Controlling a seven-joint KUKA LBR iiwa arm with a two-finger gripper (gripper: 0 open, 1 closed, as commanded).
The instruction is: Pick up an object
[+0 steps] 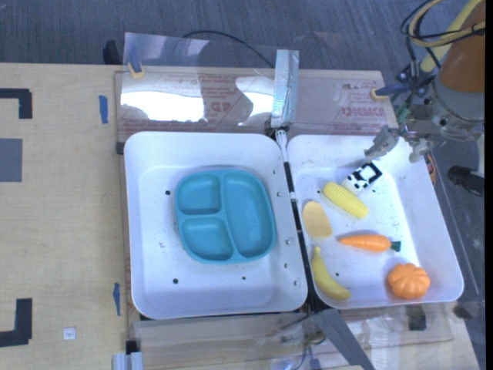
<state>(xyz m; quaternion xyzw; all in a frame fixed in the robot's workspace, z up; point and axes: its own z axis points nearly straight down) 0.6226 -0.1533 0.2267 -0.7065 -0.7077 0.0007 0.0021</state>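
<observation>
The right bin holds a corn cob, a carrot, a banana, a small orange pumpkin and a flat yellow piece. My gripper hangs over the far right corner of that bin, above and to the right of the corn. Its fingers are spread apart, open, with nothing between them. The arm's orange band sits just above it at the view's right edge.
A black-and-white checkered tag lies in the right bin near the gripper. The left bin holds a blue divided plate. Clear plastic panels stand behind both bins. Cables loop at the top right.
</observation>
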